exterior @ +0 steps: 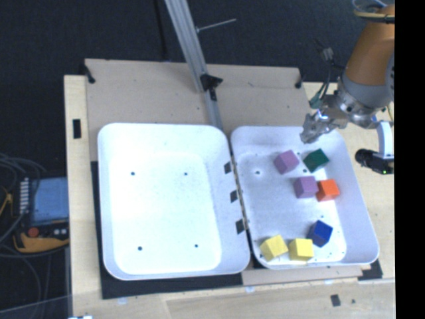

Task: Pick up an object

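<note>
Nearest the camera, two yellow cubes (273,247) (301,248) are seen side by side at the front edge of the right bin (355,198), with a blue cube (321,232) just beside them. Farther back, a purple cube (305,187) touches an orange cube (327,190). Beyond these lie a second purple cube (286,161) and a green cube (316,159). The tool (311,134) is poised just above the bin's far part, near the green cube; its opening cannot be told. The left bin (109,178) lies alongside on the tabletop (76,105).

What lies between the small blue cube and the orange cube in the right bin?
Camera view: bare white bin floor between the blue cube and orange cube; the nearest purple cube sits left of that stretch.
</note>
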{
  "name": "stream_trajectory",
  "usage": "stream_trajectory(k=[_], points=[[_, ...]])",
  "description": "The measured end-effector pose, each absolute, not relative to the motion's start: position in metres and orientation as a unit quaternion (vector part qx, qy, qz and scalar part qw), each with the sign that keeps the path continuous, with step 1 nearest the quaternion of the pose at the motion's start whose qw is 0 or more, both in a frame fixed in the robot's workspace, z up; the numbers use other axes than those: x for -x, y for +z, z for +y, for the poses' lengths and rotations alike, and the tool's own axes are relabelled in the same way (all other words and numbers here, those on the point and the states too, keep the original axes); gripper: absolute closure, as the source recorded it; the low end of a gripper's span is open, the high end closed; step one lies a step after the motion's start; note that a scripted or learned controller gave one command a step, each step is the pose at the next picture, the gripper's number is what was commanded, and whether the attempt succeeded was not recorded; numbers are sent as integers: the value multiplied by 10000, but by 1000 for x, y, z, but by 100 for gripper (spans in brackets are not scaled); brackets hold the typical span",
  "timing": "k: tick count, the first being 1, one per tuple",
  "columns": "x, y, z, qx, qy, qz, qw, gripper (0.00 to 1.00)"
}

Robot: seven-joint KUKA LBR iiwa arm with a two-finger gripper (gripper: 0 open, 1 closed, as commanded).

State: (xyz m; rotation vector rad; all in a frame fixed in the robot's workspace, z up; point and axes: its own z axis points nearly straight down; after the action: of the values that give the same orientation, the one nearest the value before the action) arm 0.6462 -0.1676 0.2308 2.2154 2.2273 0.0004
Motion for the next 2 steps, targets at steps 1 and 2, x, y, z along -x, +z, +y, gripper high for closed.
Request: stream_trajectory(k=[1, 2], points=[[-635, 223, -121, -7051, 2, 7091, -4, 100], [-627, 229, -67, -7045, 7, 7097, -5, 100]])
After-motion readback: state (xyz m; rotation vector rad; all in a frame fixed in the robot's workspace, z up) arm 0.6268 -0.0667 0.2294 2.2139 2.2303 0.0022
